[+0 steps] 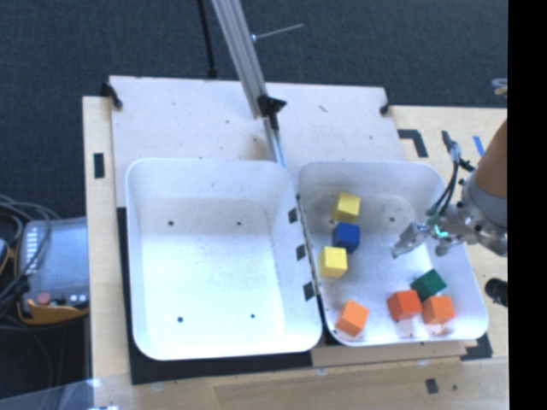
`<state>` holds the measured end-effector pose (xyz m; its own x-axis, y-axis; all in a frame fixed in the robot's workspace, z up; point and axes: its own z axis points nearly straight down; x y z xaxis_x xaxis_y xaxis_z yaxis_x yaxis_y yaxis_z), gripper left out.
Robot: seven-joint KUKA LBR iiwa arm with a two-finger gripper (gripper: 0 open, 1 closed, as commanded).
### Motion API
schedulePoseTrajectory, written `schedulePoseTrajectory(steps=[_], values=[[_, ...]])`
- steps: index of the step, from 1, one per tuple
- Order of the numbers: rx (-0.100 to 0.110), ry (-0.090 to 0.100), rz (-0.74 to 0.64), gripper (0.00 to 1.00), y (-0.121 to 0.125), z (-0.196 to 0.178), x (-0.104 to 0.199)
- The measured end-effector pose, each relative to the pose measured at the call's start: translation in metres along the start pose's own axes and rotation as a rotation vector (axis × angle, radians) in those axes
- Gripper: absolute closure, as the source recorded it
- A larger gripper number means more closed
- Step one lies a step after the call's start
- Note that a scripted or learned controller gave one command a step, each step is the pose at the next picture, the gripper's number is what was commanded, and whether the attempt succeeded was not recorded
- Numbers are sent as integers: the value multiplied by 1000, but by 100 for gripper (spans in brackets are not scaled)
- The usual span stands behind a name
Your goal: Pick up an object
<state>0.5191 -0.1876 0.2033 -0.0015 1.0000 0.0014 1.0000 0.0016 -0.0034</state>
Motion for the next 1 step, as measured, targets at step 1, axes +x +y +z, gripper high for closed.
schedulePoseTrajectory(steps=[1], values=[[-5,-2,1,0,1,-2,0]])
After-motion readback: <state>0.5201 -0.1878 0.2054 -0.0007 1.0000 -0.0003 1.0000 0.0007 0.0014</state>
